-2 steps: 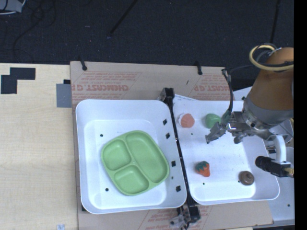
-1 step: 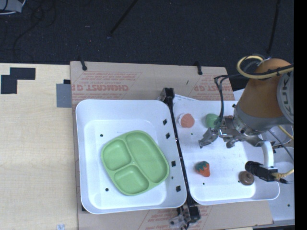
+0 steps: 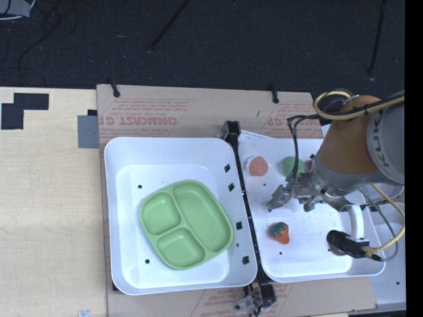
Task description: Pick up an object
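In the right bin (image 3: 310, 269) lie three small things. A pink round piece (image 3: 258, 166) rests near the far left corner. A green piece (image 3: 290, 166) sits beside it, partly hidden by the arm. A red-orange strawberry-like toy with a green top (image 3: 280, 232) lies nearer the front. My gripper (image 3: 289, 206) hangs low over the middle of this bin, above and just right of the red toy and in front of the green piece. It is open, with bare bin floor between its fingers, and it touches none of the three things.
The left bin (image 3: 122, 177) holds a light green divided plate (image 3: 186, 224) with three compartments. A black divider rail (image 3: 242, 203) runs between the two bins. The arm's orange band and grey body cover the right bin's far right side.
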`<move>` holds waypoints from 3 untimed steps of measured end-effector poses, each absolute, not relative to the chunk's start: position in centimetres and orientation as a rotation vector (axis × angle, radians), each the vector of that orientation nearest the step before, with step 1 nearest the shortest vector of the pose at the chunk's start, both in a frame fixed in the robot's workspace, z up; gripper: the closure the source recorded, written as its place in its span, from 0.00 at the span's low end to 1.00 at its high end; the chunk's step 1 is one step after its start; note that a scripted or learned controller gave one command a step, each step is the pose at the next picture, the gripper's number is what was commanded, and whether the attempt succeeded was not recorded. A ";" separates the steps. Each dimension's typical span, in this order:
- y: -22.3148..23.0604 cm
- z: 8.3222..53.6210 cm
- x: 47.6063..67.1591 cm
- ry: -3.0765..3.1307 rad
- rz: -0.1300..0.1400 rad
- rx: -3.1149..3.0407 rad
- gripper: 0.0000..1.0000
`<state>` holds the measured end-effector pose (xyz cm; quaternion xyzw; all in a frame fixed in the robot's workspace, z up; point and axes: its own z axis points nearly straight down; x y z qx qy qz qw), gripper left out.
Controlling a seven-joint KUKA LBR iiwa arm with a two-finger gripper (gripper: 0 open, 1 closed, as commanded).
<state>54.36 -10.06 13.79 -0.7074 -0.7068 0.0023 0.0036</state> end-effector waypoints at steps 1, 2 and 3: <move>-10.3 15.0 54.4 -2.209 0.006 -2.226 1.00; -10.9 19.3 54.4 -2.214 -0.001 -2.231 1.00; -11.0 23.7 54.5 -2.223 -0.002 -2.222 1.00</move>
